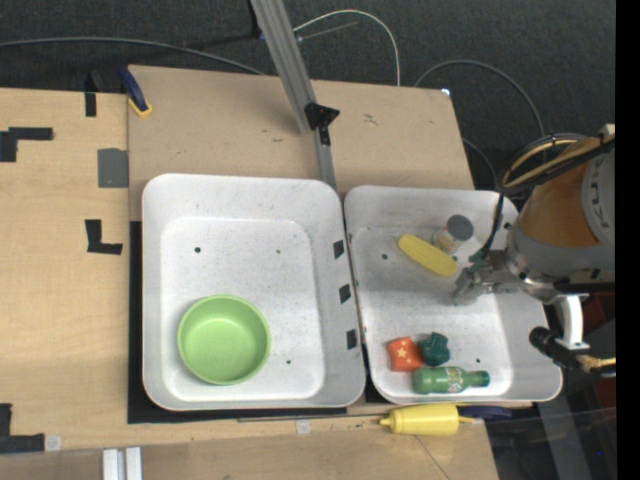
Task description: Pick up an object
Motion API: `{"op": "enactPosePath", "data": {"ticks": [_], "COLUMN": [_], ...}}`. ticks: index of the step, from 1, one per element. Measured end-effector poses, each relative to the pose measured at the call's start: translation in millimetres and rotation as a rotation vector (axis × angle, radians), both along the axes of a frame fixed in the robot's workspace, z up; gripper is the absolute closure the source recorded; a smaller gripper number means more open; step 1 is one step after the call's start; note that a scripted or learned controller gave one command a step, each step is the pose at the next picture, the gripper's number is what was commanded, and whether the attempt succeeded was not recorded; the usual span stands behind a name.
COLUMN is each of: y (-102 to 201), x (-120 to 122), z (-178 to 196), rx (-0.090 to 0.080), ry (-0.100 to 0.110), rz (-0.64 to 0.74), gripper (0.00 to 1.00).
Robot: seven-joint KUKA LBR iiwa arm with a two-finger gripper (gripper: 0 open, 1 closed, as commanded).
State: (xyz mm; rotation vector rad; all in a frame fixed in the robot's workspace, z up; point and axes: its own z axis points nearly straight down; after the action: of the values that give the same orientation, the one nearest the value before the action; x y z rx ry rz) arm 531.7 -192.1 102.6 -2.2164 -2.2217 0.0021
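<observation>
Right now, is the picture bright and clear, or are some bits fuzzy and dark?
Camera view: light is even and soft, so the white bins cast faint shadows; the green bowl looks sharp with no glare; the gripper and the small things beside it are a bit blurry; the floor at the top is dark.

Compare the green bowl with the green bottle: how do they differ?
The green bowl sits upright, alone in the left bin; the green bottle lies on its side in the right bin, among other items. The bowl is larger and paler. Both are green.
</observation>
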Motion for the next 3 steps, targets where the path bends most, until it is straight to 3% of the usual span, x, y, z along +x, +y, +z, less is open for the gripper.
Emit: {"op": "enactPosePath", "data": {"ticks": [3], "y": [-12.7], "x": [-8.4], "z": [139.8], "rx": [-0.003], "ry": [-0.007], "rz": [-0.001], "gripper": [1.0]}}
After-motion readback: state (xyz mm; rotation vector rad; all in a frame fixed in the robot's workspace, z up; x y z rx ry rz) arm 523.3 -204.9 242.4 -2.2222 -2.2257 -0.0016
